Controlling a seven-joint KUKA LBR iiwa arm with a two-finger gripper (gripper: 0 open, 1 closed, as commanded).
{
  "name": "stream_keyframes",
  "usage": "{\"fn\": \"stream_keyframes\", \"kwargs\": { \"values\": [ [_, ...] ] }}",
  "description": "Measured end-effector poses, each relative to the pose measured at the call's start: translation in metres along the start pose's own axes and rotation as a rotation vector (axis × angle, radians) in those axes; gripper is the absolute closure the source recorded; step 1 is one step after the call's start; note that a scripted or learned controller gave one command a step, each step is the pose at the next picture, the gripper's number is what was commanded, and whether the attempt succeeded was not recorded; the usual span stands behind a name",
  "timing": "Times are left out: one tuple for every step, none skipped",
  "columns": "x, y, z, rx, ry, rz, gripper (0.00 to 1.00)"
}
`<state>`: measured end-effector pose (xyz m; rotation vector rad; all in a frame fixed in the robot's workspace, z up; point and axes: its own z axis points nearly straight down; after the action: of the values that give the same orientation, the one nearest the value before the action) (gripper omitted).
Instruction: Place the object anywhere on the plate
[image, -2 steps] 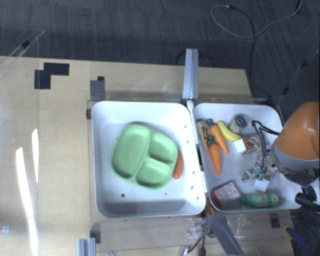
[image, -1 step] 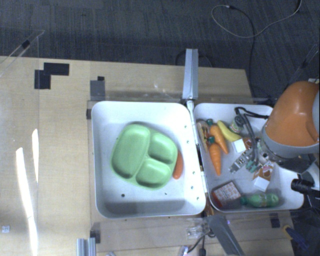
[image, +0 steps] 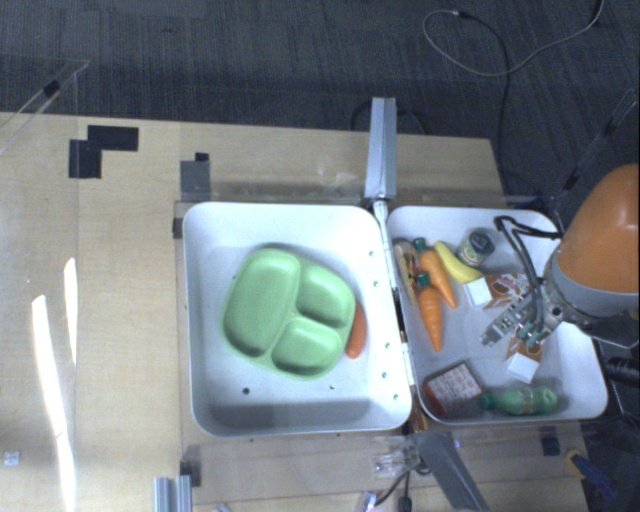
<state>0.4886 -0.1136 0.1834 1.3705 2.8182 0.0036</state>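
Observation:
A green plate (image: 288, 312) with three compartments lies in the left bin (image: 215, 395). An orange carrot (image: 355, 333) rests against the plate's right rim, on the bin floor. My gripper (image: 516, 328) hangs low over the middle of the right bin (image: 590, 385), among small items there, and the arm's orange band (image: 605, 235) is above it. Just left of the gripper lie two more carrots (image: 431, 300) and a yellow banana (image: 456, 264). Nothing shows between the fingers.
The right bin also holds a green vegetable (image: 520, 401) at the front, a dark patterned packet (image: 455, 385), white and orange blocks (image: 478, 291) and a small round dark object (image: 481, 243). A metal divider post (image: 381, 150) stands between the bins. Cables (image: 520, 232) loop near the arm.

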Motion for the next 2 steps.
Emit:
{"fn": "stream_keyframes", "kwargs": {
  "values": [
    [0.023,0.023,-0.002,0.000,0.001,0.271,1.00],
    [-0.009,-0.008,0.000,0.001,0.000,0.192,1.00]
  ]
}}
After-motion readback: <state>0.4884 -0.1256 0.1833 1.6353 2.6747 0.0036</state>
